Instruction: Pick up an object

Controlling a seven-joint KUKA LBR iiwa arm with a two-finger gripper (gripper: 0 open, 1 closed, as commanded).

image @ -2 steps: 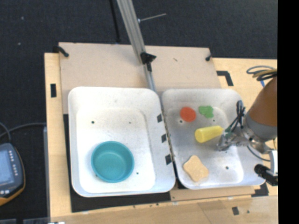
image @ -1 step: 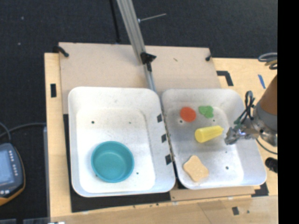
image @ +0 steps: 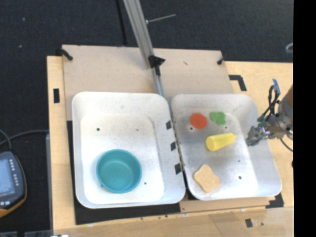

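The left shallow white plastic bin (image: 89, 107) holds a round teal plastic bowl (image: 118, 170) near its front edge, well apart from the arm. The right shallow white plastic bin (image: 256, 177) holds four candidates: a flat orange-red disc (image: 198, 121), a small green lumpy piece (image: 217, 117) just beside it, a yellow tapered cylinder-like block (image: 219, 141) below them, and a tan bread-shaped piece (image: 207, 178) toward the front. The two-finger gripper (image: 254, 135) sits at the right bin's right wall; whether its claw is apart or together cannot be told. The yellow block appears the nearest pick: it lies to the camera view's left of the gripper, with its long axis running nearly left to right, tilted slightly upward toward the gripper.
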